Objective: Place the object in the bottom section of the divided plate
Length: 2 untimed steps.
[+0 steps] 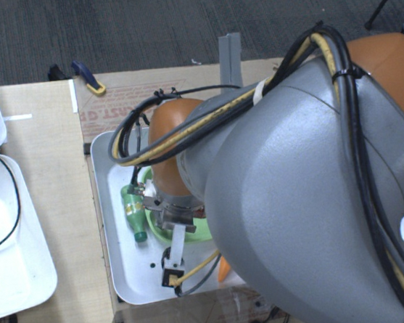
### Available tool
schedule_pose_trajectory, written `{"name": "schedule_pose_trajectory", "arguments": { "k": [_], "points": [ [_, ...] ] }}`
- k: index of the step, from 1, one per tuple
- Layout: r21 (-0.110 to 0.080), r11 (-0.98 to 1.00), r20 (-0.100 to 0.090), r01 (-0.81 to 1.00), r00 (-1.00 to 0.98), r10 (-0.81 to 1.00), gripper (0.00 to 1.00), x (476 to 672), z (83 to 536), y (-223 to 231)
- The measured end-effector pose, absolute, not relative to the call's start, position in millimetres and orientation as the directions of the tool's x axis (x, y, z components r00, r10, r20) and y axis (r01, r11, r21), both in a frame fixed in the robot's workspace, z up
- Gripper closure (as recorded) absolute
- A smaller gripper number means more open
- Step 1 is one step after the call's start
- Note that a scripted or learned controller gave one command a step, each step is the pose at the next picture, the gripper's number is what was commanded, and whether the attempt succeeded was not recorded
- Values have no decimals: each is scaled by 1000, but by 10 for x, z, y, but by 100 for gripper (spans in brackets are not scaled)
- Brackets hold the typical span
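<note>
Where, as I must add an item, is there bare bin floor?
Left white bin: bare in its lower half, below the black cable loop. Right white bin: one bare patch between its left wall, front rim and the green plastic bottle. Crowded around that bottle and the pale green plate, under the grey arm.

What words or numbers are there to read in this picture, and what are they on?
Red printed letters on the cardboard sheet, just past the white bin: upside down, partly covered, too blurred to read for sure.
Green bottle in that bin: any label is too small to read.
No other words, numbers or signs can be read.
</note>
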<state>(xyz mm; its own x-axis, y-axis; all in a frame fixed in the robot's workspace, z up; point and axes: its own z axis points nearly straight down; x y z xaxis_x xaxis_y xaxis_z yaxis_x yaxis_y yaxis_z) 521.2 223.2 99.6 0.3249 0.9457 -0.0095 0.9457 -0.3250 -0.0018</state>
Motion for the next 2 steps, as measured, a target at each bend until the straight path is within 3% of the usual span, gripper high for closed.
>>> {"name": "schedule_pose_trajectory", "arguments": {
  "k": [1, 2],
  "points": [
    [-3, -535, -5, 845, 535, 845, 100, 4907, 1286, 2277],
    [-3, -578, -7, 816, 578, 816, 100, 5085, 1038, 2081]
  ]
}}
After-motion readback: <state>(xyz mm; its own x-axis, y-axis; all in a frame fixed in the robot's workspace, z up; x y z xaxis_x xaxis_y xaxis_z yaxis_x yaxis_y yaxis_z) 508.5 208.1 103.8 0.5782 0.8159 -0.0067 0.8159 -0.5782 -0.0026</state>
